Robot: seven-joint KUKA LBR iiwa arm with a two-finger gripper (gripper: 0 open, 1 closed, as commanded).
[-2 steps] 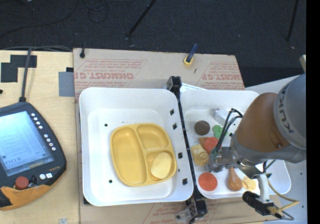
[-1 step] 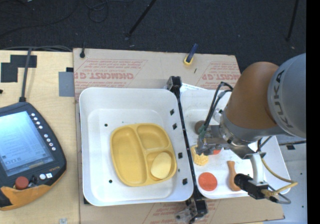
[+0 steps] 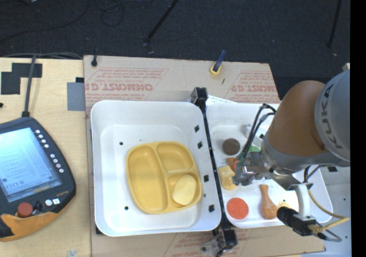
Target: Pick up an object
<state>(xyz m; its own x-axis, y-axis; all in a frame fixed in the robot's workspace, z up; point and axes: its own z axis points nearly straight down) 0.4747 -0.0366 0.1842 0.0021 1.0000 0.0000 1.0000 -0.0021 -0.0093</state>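
The right bin [image 3: 240,117] holds a brown round piece [image 3: 231,146], an orange-red disc [image 3: 238,208], a tan drumstick-shaped piece [image 3: 267,200] and a yellow piece [image 3: 227,178] with an orange bit by the divider. My gripper [image 3: 245,174] hangs low in this bin, just right of the yellow piece and above the disc. The arm's grey body and orange band [image 3: 297,127] cover much of the bin's right side. In the left bin [image 3: 108,135] lies a yellow divided tray [image 3: 154,176] with a pale oval piece [image 3: 185,190] in its lower right compartment.
A teach pendant [image 3: 31,170] lies on the bench at the left. A black divider [image 3: 209,158] separates the two bins. Cardboard [image 3: 148,81] lies under them. Cables trail from the arm at the lower right.
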